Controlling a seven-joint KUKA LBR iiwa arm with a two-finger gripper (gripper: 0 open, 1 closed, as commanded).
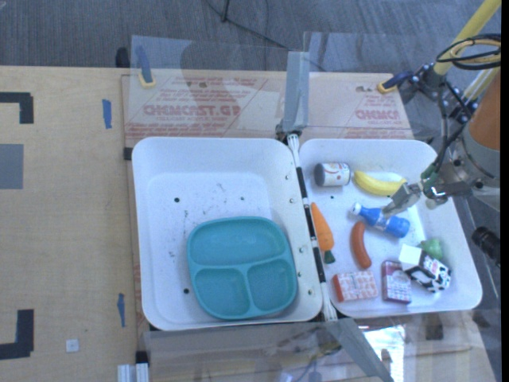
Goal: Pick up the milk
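End effector (400, 200) above blue bottle (383, 220), finger state unclear; milk (430, 273) near right bin's (465, 293) corner.

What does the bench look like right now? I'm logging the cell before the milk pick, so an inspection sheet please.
Surface: two white bins side by side; left bin speckled with dark marks.
Job's things: milk carton, cow-patterned, at the right bin's near right corner.
Clutter: teal tray in the left bin; can, banana, blue bottle, carrot, sausage, two small boxes in the right bin.
Grippers: gripper over the blue bottle, apart from the milk carton.
Cables: black cables by the arm; another on the floor.
Surroundings: wooden bench, cardboard sheets, grey carpet.
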